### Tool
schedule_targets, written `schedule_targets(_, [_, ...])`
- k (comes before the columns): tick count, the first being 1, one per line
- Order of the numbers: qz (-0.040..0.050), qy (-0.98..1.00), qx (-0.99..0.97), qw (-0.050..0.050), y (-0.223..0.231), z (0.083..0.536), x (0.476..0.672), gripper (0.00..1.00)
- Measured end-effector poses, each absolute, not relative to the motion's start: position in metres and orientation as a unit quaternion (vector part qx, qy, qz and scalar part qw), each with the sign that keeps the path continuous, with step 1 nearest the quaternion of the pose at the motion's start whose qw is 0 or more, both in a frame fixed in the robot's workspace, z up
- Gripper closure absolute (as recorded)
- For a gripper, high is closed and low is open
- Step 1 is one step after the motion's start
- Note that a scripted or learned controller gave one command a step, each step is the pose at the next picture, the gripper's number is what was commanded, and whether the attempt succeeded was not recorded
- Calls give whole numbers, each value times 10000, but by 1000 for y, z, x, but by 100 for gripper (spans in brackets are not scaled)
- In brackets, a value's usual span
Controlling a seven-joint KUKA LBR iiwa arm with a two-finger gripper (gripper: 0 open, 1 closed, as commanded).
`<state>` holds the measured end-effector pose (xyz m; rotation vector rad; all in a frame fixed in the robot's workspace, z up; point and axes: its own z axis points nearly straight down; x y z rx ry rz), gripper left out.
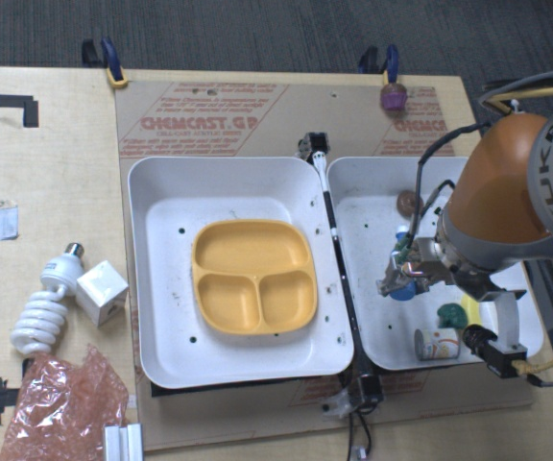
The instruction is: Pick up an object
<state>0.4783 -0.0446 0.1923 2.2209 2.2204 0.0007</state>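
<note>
From my seat I see the arm (512, 195) reaching in from the right, its orange band over the right bin (368, 195). The gripper (406, 275) is down low inside that bin, near its middle. It is small and cluttered with cables and metal parts, so I cannot tell how the jaws stand, or whether anything sits between them.

Right at the gripper's tip there is a blue object (403, 292) on the bin floor, partly covered by the gripper; I cannot tell whether they touch. A little to the right of it lies a green object (449, 312) with a bit of yellow just beside it. Below those, near the bin's front wall, a small can (437, 345) lies on its side. Farther back in the bin, above the gripper, a small brownish round thing (408, 201) rests on the floor, apart from the rest.

The left bin (156, 257) holds a yellow divided plate (254, 277) with three compartments, lying flat near its middle.

Outside the bins, on the bench to the left, a spiral light bulb (46, 305) lies beside a small white cube (103, 291), touching or nearly so. Below them sits a crumpled pinkish plastic bag (60, 411). A purple object (394, 96) sits at the back edge of the board, below a clamp.
</note>
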Motion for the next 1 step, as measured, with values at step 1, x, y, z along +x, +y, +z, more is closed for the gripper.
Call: schedule_targets(1, [9,7075,7067,14,-42,207,479,100])
